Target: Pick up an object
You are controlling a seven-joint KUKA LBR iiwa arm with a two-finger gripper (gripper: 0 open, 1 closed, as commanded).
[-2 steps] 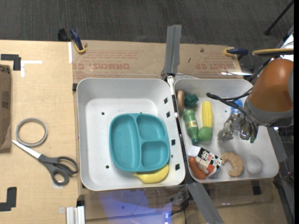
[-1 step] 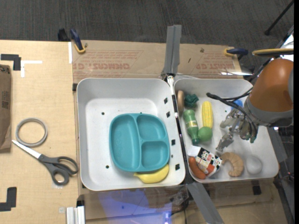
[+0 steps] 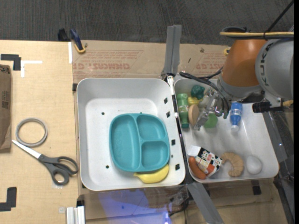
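A pale wooden bench (image 3: 37, 92) fills the left and middle of the scene, with dark grey carpet (image 3: 140, 8) beyond its far edge and a sheet of printed brown cardboard (image 3: 121, 62) lying under the 2 white bins. The arm (image 3: 261, 64), grey with an orange band, reaches in from the right and is cut off by the frame edge; its bulk hides the far right corner of the right bin (image 3: 268, 139).

The left bin (image 3: 88, 125) holds a teal divided tray (image 3: 139, 142) with 3 compartments. A yellow banana (image 3: 154, 175) lies at the tray's near edge, mostly tucked under it, so only a curved strip shows.

In the right bin, the gripper (image 3: 203, 117) hangs over the far left part, its metal fingers set narrowly with nothing visibly between them, tips just above or against a green object (image 3: 211, 121). Behind it sits a crowded cluster: a green bottle-like item (image 3: 182, 107), a dark green piece (image 3: 197, 91) and a tan round shape (image 3: 193, 113), partly covered by the fingers and hard to identify. A small blue and white bottle (image 3: 236, 115) lies to the right. Near the front are a croissant-like pastry (image 3: 233, 163), a white ball (image 3: 254, 165), and a patterned packet (image 3: 208, 159) resting on a red-orange object (image 3: 196, 168).

On the bench at left lie grey-handled scissors (image 3: 46, 161) and a tape roll (image 3: 32, 131); a brown bag (image 3: 4, 106) is cut off at the left edge.
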